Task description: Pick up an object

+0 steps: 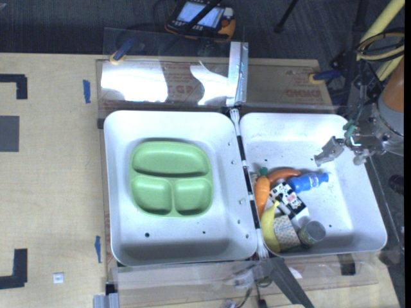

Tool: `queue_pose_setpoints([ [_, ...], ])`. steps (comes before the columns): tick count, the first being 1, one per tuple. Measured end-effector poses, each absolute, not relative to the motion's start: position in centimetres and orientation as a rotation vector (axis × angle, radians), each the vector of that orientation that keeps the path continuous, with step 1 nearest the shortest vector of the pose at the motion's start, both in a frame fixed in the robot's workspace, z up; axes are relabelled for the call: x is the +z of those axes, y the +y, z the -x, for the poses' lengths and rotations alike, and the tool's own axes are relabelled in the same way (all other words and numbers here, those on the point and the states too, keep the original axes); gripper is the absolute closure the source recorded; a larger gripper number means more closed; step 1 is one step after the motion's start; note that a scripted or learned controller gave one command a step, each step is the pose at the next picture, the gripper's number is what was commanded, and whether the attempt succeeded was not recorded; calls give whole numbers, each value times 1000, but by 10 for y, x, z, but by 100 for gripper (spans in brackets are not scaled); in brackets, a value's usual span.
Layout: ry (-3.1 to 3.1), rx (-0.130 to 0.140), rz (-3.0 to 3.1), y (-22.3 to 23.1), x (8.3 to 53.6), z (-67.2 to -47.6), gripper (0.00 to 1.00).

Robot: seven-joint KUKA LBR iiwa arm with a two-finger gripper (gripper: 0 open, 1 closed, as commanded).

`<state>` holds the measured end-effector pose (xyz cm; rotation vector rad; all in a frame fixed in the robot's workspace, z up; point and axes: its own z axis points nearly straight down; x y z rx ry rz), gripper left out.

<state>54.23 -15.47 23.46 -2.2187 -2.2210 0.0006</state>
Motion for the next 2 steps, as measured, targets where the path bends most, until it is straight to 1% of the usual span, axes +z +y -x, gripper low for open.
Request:
queue_pose_setpoints([
  [1,-2093,-5,2348,-147,86,-559,0],
  [2,-2092,-9,2355,-149,97,-560,100],
])
